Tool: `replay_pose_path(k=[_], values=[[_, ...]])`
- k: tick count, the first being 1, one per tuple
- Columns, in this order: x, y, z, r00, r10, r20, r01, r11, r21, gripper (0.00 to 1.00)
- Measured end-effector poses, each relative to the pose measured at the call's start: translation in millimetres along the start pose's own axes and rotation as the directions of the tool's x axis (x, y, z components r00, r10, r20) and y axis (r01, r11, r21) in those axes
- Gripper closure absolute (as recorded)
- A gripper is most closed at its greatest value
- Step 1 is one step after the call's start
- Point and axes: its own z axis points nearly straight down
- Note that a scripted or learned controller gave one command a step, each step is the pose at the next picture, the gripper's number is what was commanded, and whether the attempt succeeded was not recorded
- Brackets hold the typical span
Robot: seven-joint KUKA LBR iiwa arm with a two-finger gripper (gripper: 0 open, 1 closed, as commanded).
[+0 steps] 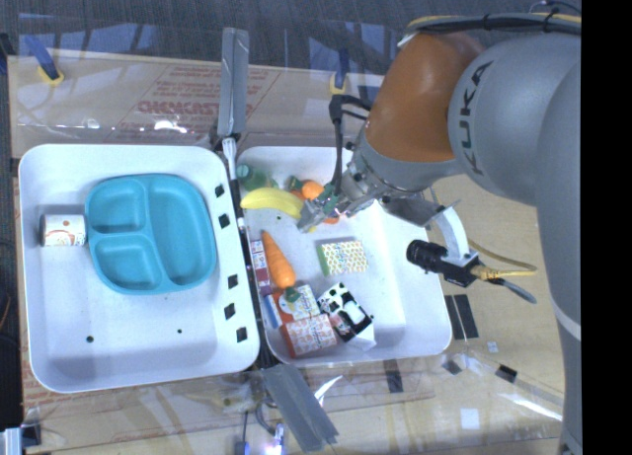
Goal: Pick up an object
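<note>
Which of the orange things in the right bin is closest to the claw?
The small round orange fruit beside the claw, near the banana's end. The carrot lies lower, toward the bin's near side.

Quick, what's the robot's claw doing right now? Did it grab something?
Claw: down in the right bin, beside the banana and a small orange thing. Whether it is open, closed or holding anything cannot be told.

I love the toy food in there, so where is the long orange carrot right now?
The long orange carrot lies in the right-hand white bin, near its left wall, just below the yellow banana and left of the small patterned box.
</note>
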Motion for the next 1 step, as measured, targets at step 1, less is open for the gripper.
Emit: replay_pose_path(k=[1], values=[[0.3, 0.8, -9.6, 1.0, -0.006, 0.0, 0.006, 1.0, 0.001, 1.0]])
